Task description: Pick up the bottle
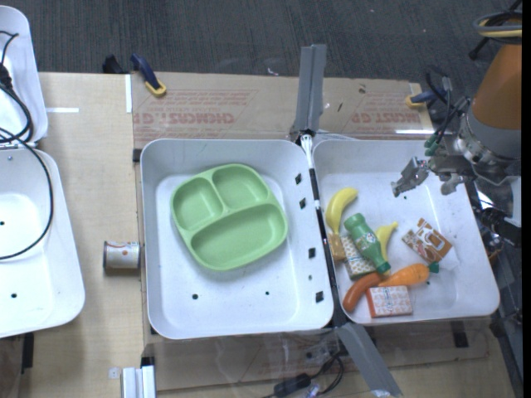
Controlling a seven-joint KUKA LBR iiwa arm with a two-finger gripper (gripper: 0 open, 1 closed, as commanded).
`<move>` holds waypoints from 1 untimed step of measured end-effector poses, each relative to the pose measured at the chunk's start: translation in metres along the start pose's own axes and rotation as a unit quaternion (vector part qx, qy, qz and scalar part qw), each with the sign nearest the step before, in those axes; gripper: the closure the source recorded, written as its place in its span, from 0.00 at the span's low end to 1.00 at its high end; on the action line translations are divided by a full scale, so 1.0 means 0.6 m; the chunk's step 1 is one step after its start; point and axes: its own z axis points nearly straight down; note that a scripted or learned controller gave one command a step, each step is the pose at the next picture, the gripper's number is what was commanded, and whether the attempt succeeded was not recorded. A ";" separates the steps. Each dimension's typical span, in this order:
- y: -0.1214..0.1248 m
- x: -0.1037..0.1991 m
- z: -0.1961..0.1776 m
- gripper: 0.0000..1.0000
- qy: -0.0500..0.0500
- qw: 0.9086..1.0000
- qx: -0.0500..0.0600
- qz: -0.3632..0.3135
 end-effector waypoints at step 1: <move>-0.080 0.064 0.229 0.00 0.001 0.999 -0.003 0.031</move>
